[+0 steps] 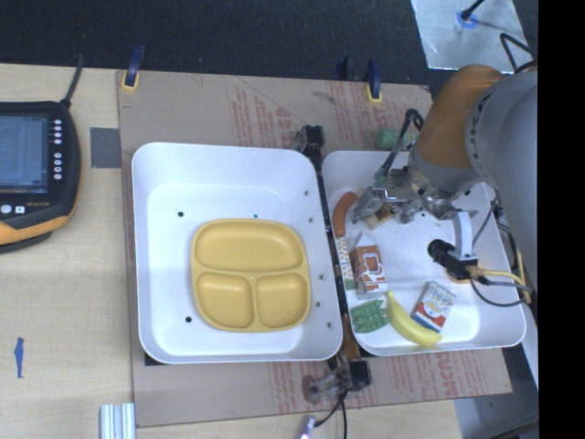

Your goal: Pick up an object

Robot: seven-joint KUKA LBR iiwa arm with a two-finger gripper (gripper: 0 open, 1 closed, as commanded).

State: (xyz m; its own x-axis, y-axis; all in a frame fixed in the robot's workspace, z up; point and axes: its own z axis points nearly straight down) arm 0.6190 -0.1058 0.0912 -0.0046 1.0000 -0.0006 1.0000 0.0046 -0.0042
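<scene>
The grey arm's two-finger gripper (377, 207) hangs low over the far left part of the right-hand shallow white bin (494, 335); how far it is open cannot be told. Just left of it lies a curved orange-brown sausage (341, 211), touching nothing of the tool visibly. Nearer sit a brown-and-white carton (368, 269), a green patterned packet (368, 316), a yellow banana (409, 323) and a small white, red and blue box (433, 306). The left white bin (155, 245) holds a yellow three-compartment plastic tray (249, 273).
</scene>
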